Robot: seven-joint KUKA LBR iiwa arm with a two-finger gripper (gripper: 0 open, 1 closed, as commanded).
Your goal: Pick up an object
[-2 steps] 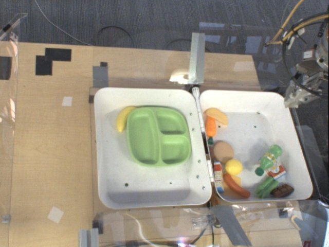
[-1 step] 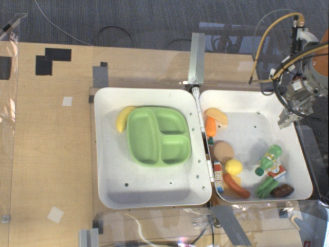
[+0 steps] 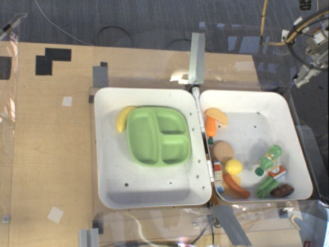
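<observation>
Green bottle (image 3: 269, 160), red-labelled, is seen lying tilted in the right bin (image 3: 267, 103); gripper (image 3: 309, 68) state cannot be told.

A pale wooden counter (image 3: 46, 153) fills the view from 6 to 9 o'clock, with black patches (image 3: 51, 59) toward 10. Grey carpet (image 3: 144, 9) runs across 12, crossed by a thin cable (image 3: 56, 22), possibly white.
</observation>
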